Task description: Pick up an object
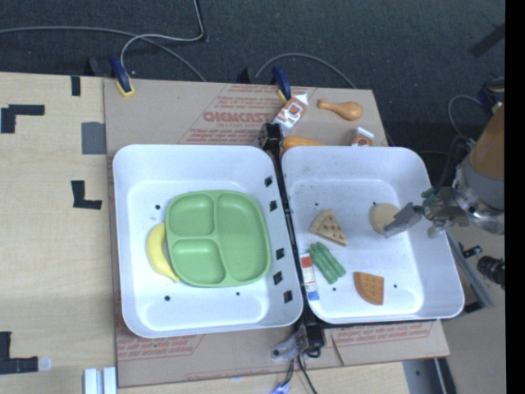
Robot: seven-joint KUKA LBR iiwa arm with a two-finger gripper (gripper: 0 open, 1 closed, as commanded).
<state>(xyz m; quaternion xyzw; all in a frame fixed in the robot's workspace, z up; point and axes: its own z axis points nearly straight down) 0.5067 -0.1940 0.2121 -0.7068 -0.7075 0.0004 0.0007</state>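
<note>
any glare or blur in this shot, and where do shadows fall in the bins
Camera view: light is soft and even, with no strong glare on the white bins. The green tray casts a faint shadow. The claw and arm at the right look slightly blurred, and a grey shadow lies under the claw beside the beige round object.

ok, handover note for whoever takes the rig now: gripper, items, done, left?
Gripper: low over the right white bin, beside the round beige piece; jaw state unclear, nothing visibly held.
Right bin also holds: tan waffle-textured wedge, green ridged stick, orange wedge, thin white strip with red and blue marks.
Left white bin: green divided plate, yellow banana at its left edge.
Done: no pick visible.
Left: grasp and lift one object.
</note>
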